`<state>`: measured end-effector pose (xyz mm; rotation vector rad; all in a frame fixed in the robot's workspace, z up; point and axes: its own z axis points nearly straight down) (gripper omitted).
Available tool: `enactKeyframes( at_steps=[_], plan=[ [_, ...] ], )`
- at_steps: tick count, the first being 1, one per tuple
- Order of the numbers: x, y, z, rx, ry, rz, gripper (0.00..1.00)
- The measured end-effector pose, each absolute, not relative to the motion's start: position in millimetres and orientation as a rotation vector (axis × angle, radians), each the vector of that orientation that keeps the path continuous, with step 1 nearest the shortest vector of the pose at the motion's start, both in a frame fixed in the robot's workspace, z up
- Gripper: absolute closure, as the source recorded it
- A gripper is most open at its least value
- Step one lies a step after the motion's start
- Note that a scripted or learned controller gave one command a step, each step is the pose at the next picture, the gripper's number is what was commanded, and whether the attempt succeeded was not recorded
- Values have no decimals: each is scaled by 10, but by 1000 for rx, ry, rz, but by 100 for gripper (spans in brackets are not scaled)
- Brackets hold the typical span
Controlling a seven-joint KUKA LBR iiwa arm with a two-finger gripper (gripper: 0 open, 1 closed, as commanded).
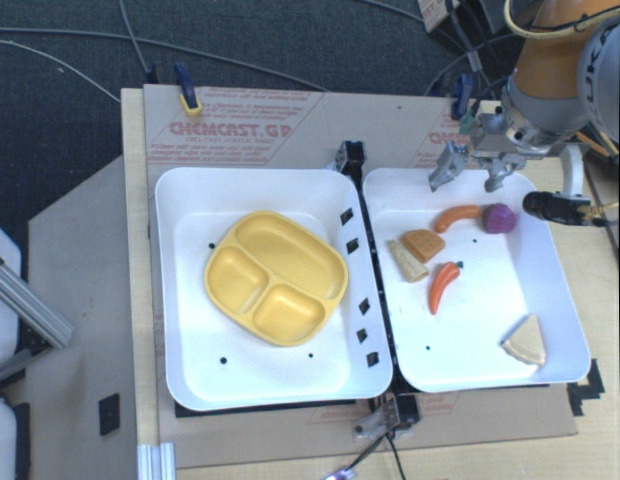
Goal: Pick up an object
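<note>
Gripper (472, 174), fingers spread and empty, hangs just above the sausage (457, 217) (purple ball (499, 218) beside it).

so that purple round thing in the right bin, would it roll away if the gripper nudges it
Probably yes: the purple ball looks round and smooth, so a nudge could send it rolling. It touches the orange sausage on one side, which may block it that way. The gripper, open above it, might squeeze it out sideways.

A grey arm (600, 58) is seen with a rounded orange band (570, 28) above the wrist, a yellow cable looped beside it, and a metallic two-finger gripper (472, 175).
</note>
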<state>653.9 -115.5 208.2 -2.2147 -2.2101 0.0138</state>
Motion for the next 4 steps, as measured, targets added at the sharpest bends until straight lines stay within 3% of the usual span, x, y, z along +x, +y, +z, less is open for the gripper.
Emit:
enactKeyframes(
  at_steps=[1, 3, 4],
  plan=[
    [6569, -1154, 2170, -2220, -2221, 0, 0],
    [6524, -1006, 997, -2217, -2219, 5, 0],
    [6568, -999, 914, -2224, -2231, -10, 0]
  ],
)
